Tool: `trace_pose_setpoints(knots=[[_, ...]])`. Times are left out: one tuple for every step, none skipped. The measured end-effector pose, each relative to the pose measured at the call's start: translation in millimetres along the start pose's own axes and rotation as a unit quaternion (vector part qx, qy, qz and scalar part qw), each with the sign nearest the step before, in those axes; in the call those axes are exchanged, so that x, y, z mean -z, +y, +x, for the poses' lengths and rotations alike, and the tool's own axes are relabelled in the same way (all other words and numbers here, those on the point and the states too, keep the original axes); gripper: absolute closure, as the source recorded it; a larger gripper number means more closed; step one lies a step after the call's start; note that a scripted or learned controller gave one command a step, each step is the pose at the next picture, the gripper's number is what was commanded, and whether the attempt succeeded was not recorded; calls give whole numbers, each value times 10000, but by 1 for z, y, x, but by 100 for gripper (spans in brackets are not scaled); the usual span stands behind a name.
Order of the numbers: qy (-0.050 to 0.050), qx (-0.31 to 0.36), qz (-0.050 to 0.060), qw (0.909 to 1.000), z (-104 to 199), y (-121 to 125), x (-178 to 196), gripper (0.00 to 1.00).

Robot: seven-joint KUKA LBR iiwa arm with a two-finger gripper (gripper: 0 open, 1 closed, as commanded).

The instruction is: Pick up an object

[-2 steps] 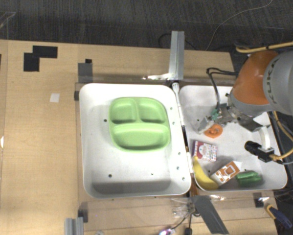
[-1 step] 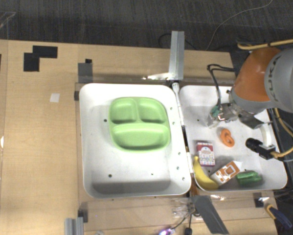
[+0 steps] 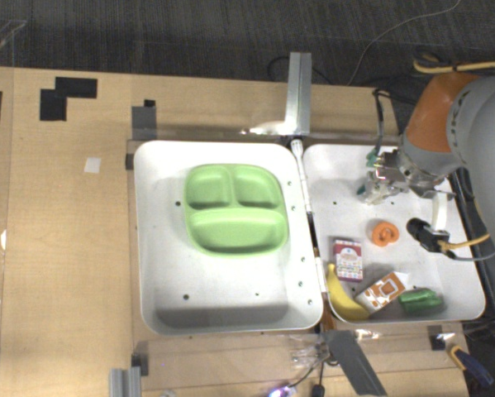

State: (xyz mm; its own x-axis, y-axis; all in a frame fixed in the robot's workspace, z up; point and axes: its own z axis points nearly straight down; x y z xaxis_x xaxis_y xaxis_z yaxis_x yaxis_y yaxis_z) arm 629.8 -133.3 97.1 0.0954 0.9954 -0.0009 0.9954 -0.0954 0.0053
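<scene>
My gripper hangs low over the back of the right bin, reaching in from the right under the orange-banded wrist. In front of it an orange round piece lies on the bin floor. A small red and white box rests near the bin's left side. A yellow banana curves along the front left corner. Beside it sit an orange and white carton and a green vegetable-shaped piece. Nothing shows between the fingers.
The left bin holds a green divided plate. A metal post stands behind the wall between the bins. A black and yellow cable part hangs from the arm over the right bin's right side.
</scene>
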Motion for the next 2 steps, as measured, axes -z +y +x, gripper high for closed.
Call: trace_pose_setpoints(knots=[[0,5,-2,10000,0,0,0,0],[7,721,8,9974,-9,-44,5,0]])
